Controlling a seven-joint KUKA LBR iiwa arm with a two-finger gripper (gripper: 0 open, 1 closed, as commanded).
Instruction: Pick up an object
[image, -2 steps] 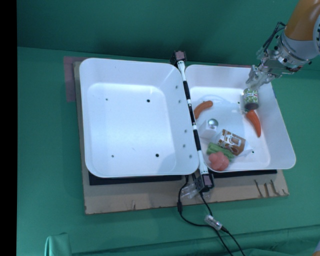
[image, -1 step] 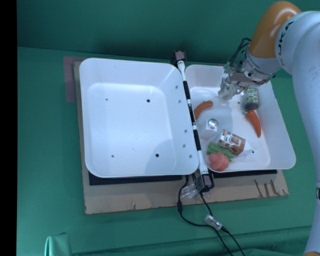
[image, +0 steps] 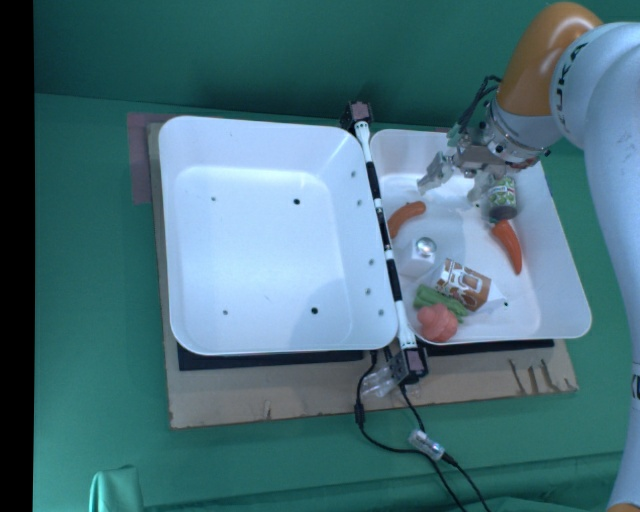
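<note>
Camera view: the jaws (image: 487, 183) pinch a dark jar (image: 502, 199) above the right bin (image: 560, 300), just above an orange pepper (image: 509, 245); a second orange piece (image: 406, 215) lies left of them.

Thick pale grey arm (image: 610, 130) with rounded casing, glossy orange band (image: 545, 50) above wrist, dark lettering on grey link, metallic grey gripper (image: 468, 172), thin dark cables alongside wrist.
</note>
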